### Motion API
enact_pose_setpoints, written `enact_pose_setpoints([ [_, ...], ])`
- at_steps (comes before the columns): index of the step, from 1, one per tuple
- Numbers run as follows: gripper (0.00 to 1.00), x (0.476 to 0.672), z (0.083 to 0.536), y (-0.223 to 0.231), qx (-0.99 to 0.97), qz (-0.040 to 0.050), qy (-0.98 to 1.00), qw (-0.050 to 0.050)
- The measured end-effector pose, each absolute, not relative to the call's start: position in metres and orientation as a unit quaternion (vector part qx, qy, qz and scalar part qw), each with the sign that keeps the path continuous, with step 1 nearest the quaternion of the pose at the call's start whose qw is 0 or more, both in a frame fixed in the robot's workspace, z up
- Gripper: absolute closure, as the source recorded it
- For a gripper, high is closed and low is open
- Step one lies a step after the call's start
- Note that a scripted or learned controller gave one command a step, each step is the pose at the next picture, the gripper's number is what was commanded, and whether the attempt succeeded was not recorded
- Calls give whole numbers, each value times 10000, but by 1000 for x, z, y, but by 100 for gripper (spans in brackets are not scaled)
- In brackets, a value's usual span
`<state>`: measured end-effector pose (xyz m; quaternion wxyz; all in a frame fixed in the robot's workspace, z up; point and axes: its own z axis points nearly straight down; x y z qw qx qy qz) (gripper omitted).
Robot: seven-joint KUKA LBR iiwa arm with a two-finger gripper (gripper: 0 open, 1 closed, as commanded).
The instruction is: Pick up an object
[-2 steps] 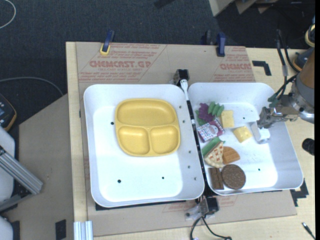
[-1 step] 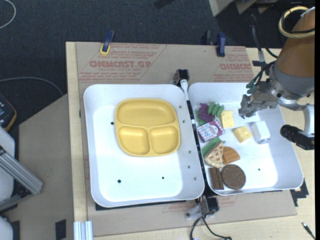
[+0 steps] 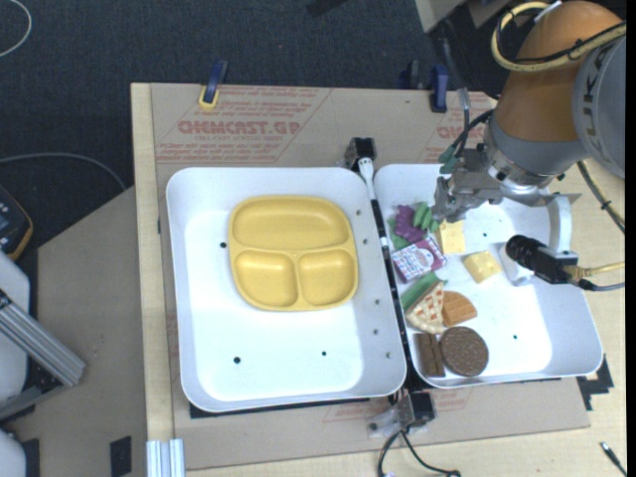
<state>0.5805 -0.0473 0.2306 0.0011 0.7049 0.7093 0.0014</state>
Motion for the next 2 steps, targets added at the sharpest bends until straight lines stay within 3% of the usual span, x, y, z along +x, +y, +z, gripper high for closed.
enact_pose_setpoints([
  [1, 100, 592, 218, -28, 7061, 7, 7081, 10],
  [2, 100, 593, 232, -35, 7070, 12, 7072, 19],
])
